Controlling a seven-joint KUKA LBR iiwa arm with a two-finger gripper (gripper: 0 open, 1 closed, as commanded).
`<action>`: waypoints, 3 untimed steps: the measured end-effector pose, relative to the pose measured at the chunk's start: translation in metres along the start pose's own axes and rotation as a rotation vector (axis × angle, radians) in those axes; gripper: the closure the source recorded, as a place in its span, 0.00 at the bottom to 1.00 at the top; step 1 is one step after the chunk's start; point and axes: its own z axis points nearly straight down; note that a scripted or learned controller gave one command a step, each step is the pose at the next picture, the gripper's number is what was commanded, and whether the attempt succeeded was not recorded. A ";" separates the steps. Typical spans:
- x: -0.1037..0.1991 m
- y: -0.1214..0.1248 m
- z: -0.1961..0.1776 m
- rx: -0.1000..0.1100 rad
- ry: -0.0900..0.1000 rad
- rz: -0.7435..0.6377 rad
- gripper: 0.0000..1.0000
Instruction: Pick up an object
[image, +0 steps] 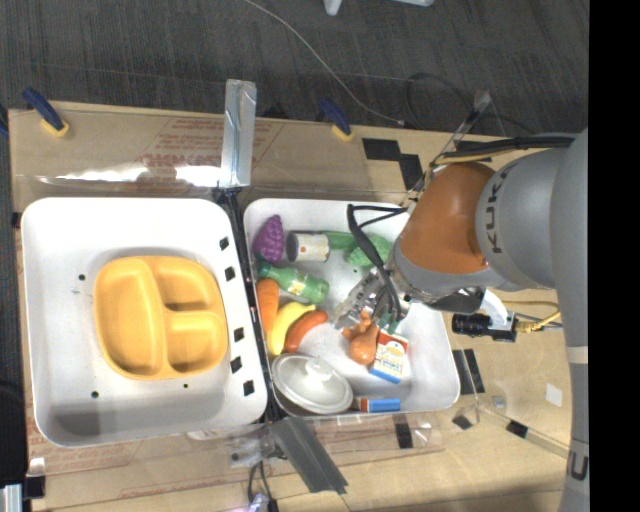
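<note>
A yellow divided tray (163, 312) sits in the left bin (50, 300). The right bin (435, 375) holds grapes (268, 238), a carrot (267, 303), a banana (288, 322), a green bottle (300, 283) and a lidded pot (312, 384) — the gripper (362, 308) hangs over an orange item (362, 345) beside a small carton (390, 360); its grip cannot be told.

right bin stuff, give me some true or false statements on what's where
1. The yellow tray lies in the left bin. True.
2. The purple grapes lie in the left bin. False: they lie in the right bin, near its top left corner.
3. The carrot lies beside the banana. True.
4. The white lidded pot sits at the far edge of the right bin. False: it sits at the near edge.
5. The hand is over the right bin. True.
</note>
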 end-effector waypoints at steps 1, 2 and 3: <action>0.006 0.020 -0.145 -0.002 -0.006 0.066 1.00; 0.007 0.019 -0.142 0.001 -0.001 0.065 0.00; 0.020 -0.008 -0.012 0.006 0.010 0.086 0.00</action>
